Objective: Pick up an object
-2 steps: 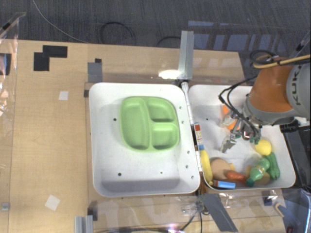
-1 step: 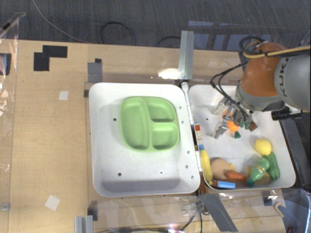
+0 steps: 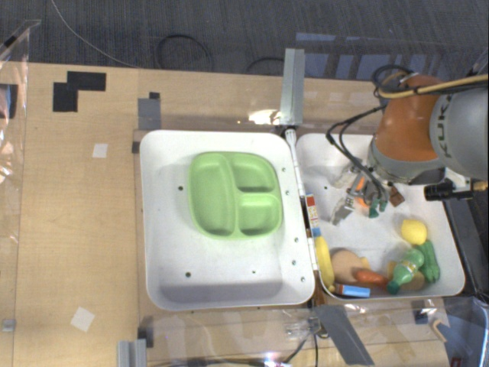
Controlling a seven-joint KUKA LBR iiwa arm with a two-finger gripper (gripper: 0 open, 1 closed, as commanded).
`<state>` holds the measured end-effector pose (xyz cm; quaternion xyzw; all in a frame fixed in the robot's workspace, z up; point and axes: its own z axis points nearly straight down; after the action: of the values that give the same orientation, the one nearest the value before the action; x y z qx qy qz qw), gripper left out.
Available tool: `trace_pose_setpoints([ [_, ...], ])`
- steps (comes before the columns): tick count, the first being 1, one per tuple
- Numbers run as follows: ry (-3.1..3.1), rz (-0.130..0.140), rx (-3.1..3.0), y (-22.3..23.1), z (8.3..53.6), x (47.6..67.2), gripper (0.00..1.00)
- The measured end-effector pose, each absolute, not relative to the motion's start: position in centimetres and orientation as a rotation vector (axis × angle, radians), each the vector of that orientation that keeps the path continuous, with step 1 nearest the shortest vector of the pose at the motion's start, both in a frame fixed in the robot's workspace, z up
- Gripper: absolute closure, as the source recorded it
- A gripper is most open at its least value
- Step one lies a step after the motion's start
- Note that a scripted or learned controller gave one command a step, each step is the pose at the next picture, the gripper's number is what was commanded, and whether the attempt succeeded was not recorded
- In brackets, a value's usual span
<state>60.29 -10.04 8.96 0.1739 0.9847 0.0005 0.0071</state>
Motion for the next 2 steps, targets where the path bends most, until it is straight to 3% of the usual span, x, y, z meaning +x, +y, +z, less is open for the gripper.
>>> trace_pose_setpoints([
  [1, 3.120, -0.002, 0.234, -14.2, 13.2, 62.6, 0.00],
  [2, 3.112, 0.001, 0.317, -11.3, 8.9, 62.3, 0.00],
])
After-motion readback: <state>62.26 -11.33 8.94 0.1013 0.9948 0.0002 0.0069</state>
